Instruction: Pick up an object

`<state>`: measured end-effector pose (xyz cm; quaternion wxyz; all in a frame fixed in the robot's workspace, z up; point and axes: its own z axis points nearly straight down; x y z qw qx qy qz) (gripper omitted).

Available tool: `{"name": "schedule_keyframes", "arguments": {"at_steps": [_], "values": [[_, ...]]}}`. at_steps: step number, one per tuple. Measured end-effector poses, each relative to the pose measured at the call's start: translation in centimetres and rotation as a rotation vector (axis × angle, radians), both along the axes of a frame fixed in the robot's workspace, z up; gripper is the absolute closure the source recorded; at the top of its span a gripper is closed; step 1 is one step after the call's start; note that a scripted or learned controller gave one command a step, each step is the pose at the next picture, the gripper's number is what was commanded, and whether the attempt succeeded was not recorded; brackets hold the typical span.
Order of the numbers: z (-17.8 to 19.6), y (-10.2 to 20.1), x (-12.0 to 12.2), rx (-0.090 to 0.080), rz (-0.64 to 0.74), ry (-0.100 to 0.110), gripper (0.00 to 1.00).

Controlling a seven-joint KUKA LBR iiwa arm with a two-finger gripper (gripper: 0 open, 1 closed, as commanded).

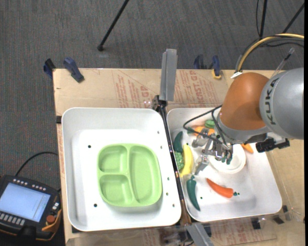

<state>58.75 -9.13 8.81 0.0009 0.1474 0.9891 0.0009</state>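
Hovering above the right bin (pixel 267 199), the pincer (pixel 211 155) blurs; its grip cannot be told.

On my own grey arm casing (pixel 288 104), at the right of the scene, black letters read "KUKA", running down its curved side. The brown board (pixel 128 86) under the bins carried red printing at its far edge, reversed and too faint for me to read.
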Motion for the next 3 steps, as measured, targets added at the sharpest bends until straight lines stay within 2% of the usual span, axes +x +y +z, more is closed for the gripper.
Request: {"name": "schedule_keyframes", "arguments": {"at_steps": [1,2,3], "values": [[-0.1,-1.1,-5.7,-0.001,0.051,0.004,0.0],[0.0,0.0,0.9,0.0,-0.17,0.001,0.0],[-0.1,0.9,-2.1,0.0,-0.286,0.004,0.0]]}}
